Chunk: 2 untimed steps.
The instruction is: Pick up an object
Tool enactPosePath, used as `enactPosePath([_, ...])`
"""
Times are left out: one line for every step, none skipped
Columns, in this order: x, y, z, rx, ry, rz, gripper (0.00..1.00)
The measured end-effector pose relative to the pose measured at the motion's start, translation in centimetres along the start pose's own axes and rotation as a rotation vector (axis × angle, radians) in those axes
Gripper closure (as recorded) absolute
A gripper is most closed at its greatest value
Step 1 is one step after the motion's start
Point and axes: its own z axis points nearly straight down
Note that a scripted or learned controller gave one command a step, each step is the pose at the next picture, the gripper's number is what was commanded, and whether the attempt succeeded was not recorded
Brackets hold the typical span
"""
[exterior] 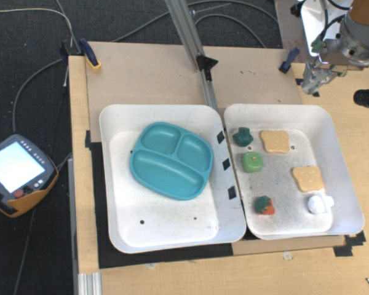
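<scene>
In the right bin (pixel 338 145) lie a dark green toy (pixel 242 136), a green apple (pixel 253 161), a red and green strawberry (pixel 264 206), two tan toast pieces (pixel 275 141) (pixel 308 178) and a small white object (pixel 317 204). My gripper (pixel 312 83) hangs at the upper right, above the bench beyond the right bin's far rim, well apart from all the objects. Nothing shows between its fingers.
The left bin (pixel 119 220) holds a teal divided plate (pixel 171 160). A metal pole (pixel 183 23) slants down to the bins' dividing edge. A pendant with a lit screen (pixel 15 174) lies off the bench at left. Blue clamps (pixel 88 54) (pixel 288 59) sit on the far bench edge.
</scene>
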Motion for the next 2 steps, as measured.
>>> enactPosePath([5.4,-1.0,2.1,0.009,0.004,-0.004,1.00])
enactPosePath([10.5,-2.3,2.1,0.008,0.004,-0.005,1.00])
